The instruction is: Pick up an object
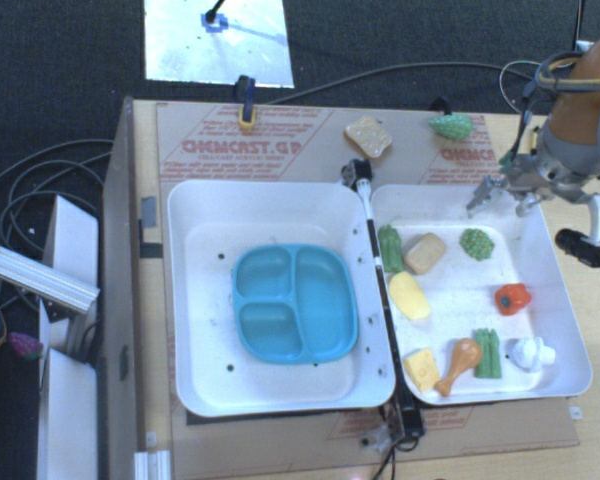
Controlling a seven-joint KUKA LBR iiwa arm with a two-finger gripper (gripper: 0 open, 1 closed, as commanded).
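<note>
A: Camera view, from above: the pincer (pixel 502 196) hangs over the far rim of the right bin (pixel 558 298), fingers spread wide, holding nothing.

B: What could it pick?

A: Nearest is a green broccoli piece (pixel 476 243), just inside that rim. I judge this the approach step; next it must drop straight down and close.

B: And around the bin?

A: A cardboard-covered counter (pixel 280 143), dark carpet (pixel 50 58) beyond, cables trailing.
</note>
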